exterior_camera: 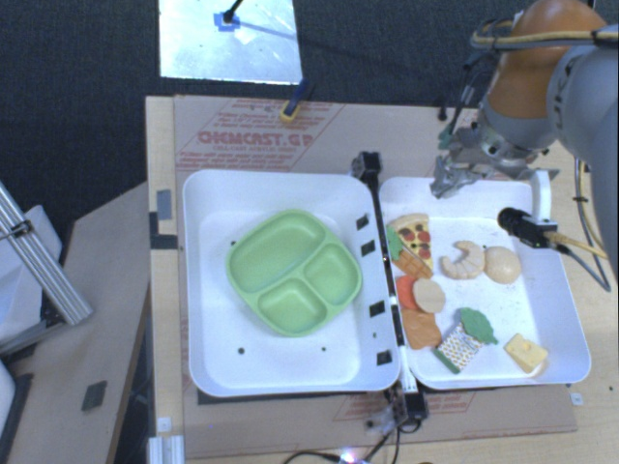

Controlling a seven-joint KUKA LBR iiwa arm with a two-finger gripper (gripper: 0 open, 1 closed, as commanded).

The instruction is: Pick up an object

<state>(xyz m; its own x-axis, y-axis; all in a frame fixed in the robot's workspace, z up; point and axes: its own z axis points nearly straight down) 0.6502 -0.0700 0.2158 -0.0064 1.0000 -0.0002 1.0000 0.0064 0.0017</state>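
My gripper hangs over the far left corner of the right bin, above and behind the toy food, with nothing visible between its fingers. Below it lie a pizza slice, a croissant and a pale round bun. Nearer the front sit an orange piece with a cream disc, another orange piece, a green leafy piece, a checkered green packet and a yellow cheese block.
The left bin holds a green divided plate. A black divider runs between the bins. A shiny metal sheet lies beyond the bench, and a metal frame stands at the left.
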